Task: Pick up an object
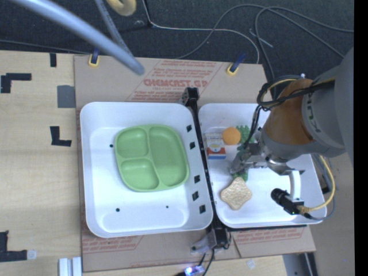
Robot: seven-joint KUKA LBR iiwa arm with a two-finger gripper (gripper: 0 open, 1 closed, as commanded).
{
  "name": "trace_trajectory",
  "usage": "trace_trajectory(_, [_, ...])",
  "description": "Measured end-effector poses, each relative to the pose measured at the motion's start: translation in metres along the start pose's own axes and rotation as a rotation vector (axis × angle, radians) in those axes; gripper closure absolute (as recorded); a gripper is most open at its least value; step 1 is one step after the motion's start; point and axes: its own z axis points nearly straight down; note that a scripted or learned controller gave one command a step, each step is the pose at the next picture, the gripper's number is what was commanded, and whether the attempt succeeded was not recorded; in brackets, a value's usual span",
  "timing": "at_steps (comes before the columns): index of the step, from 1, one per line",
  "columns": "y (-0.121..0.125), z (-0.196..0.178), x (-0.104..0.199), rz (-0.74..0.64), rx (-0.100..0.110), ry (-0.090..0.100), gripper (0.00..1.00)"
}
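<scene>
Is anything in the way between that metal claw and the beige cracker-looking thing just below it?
Nothing visible. The tool hangs just above the cracker in the right bin, with bare white floor between them.

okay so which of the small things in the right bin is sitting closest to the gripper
The tan cracker-like piece, lying just below the gripper in the right bin. The orange ball and the small carton sit farther up, toward the bin's top-left corner.

Wooden bench [34, 154] carries a cardboard sheet [172, 79]; 2 white bins [92, 154] sit side by side on it.
</scene>
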Motion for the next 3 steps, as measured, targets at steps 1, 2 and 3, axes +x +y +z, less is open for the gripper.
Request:
trace_trajectory(1, [0.003,-0.062,0.005,-0.001,0.005,0.005,1.0])
trace_trajectory(2, [0.003,-0.108,0.012,-0.001,0.006,0.005,1.0])
trace_trajectory(3, [0.003,-0.169,0.005,0.0,0.003,0.004,1.0])
